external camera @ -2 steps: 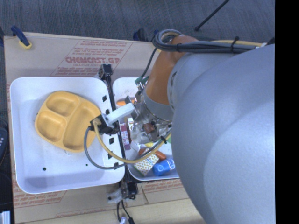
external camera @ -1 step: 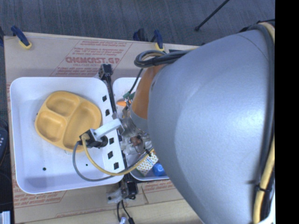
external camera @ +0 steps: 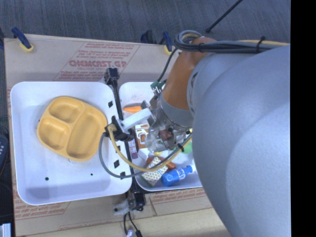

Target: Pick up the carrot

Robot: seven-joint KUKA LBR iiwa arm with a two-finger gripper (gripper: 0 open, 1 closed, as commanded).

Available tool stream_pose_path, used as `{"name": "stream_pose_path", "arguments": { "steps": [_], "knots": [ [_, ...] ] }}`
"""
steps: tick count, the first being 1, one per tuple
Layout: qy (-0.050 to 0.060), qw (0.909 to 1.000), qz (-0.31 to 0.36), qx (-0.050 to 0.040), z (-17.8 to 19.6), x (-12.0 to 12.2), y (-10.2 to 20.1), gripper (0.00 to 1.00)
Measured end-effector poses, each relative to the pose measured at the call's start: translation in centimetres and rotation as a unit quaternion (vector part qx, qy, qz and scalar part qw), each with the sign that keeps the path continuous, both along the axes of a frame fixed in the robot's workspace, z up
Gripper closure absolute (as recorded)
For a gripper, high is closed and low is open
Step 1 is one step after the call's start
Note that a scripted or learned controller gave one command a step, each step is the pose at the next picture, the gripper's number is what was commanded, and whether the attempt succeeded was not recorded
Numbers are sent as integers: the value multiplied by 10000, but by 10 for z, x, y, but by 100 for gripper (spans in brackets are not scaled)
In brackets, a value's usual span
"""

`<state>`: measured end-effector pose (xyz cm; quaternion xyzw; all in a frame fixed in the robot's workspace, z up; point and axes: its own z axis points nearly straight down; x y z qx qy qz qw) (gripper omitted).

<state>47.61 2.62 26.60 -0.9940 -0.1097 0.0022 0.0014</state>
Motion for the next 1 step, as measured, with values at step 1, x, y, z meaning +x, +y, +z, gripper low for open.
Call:
{"name": "stream_pose_path", "arguments": {
  "steps": [1],
  "knots": [
    [13,9996,270,6,-75,-1,24,100]
  ]
}}
